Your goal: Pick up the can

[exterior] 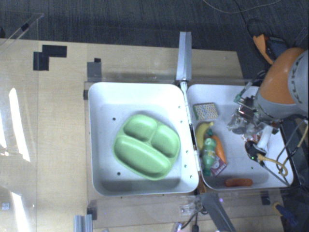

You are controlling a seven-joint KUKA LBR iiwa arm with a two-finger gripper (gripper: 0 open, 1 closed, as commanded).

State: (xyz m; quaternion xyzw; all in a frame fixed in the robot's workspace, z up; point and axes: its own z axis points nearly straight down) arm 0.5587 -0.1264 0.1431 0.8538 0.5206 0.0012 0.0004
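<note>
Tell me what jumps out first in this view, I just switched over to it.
The big green divided plate fills the middle of the left bin. In the right bin, a small cluster lies against the left wall: a banana, a carrot, a green bottle and a patterned sponge above them. The grey and orange arm hangs over that bin's right side, pincer low.

green tray (147,145) fills left bin (96,129), items crowd divider (190,129)

Green divided plate (147,145) in left bin (99,129), banana (201,132), carrot (219,149), green bottle (209,151), sausage (238,182) in right bin (231,93)
</note>
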